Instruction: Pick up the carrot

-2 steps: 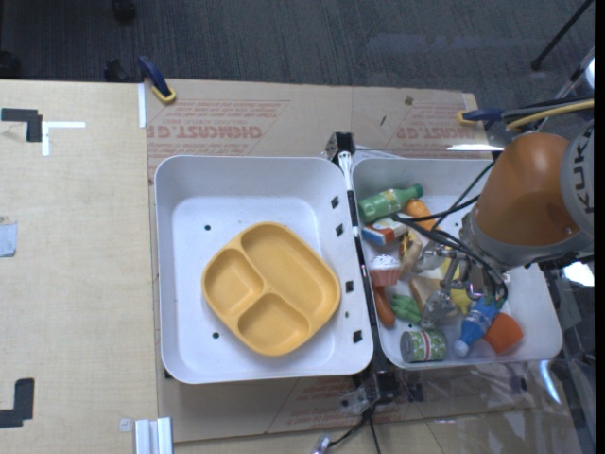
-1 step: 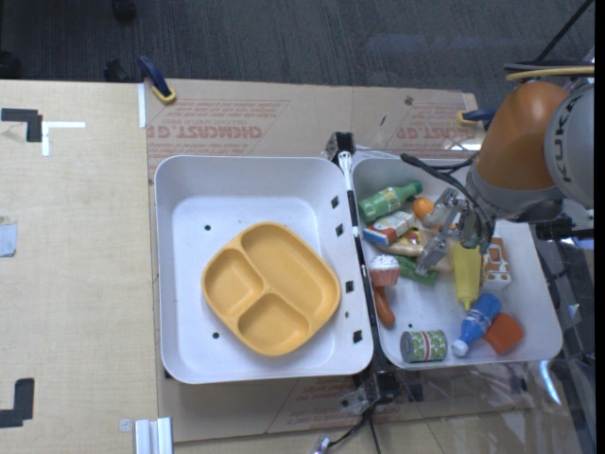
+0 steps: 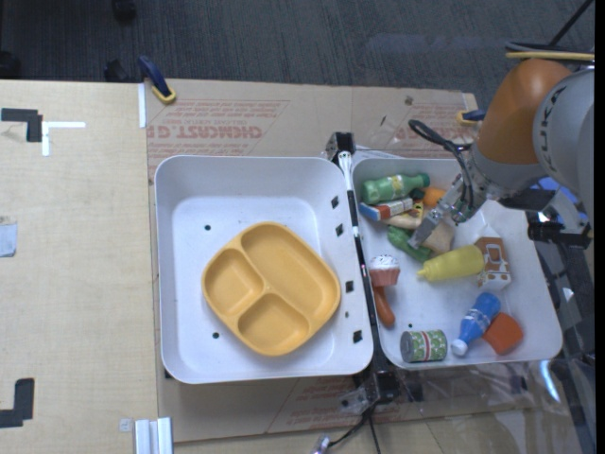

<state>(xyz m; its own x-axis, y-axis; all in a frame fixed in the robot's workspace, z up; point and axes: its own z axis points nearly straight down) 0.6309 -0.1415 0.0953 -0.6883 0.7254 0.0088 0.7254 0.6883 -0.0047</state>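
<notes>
A slim orange-red piece that looks like the carrot [image 3: 384,308] lies near the left wall of the right bin [image 3: 535,282], just below a small white and pink cupcake toy [image 3: 383,270]. My gripper [image 3: 440,225] is lowered into the cluster of toys at the back of that bin, well up and to the right of the carrot. It sits beside a small orange item [image 3: 433,197] and a dark green vegetable [image 3: 406,244]. Nothing can be seen held.
Around the gripper lie a green bottle [image 3: 395,187], a yellow mustard bottle [image 3: 452,264] and a brown and white box [image 3: 492,261]. At the front are a green can [image 3: 423,345], a blue bottle [image 3: 475,323] and an orange block [image 3: 505,334]. The left bin [image 3: 170,253] holds a yellow divided plate [image 3: 271,288].
</notes>
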